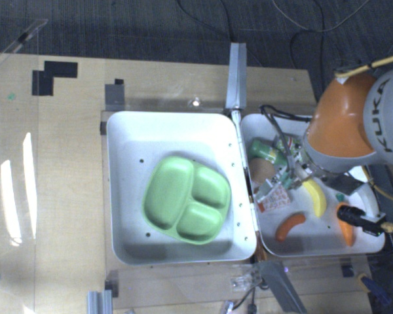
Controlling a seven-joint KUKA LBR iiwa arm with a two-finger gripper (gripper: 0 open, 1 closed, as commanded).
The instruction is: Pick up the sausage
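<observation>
The sausage (290, 226), a short reddish-orange curved piece, lies on the floor of the right bin (327, 246) near its front wall. My gripper (285, 174) hangs over the middle of that bin, below the orange wrist band (340, 126). It is behind the sausage and apart from it. Nothing of the sausage is lifted or covered.
A yellow banana (317, 199) lies just right of the gripper, a red-and-white packet (274, 199) just below it. A green item (264, 151) and a brown one (261, 171) sit at the bin's left. An orange carrot (347, 231) is front right. The left bin (121, 175) holds a green divided plate (187, 199).
</observation>
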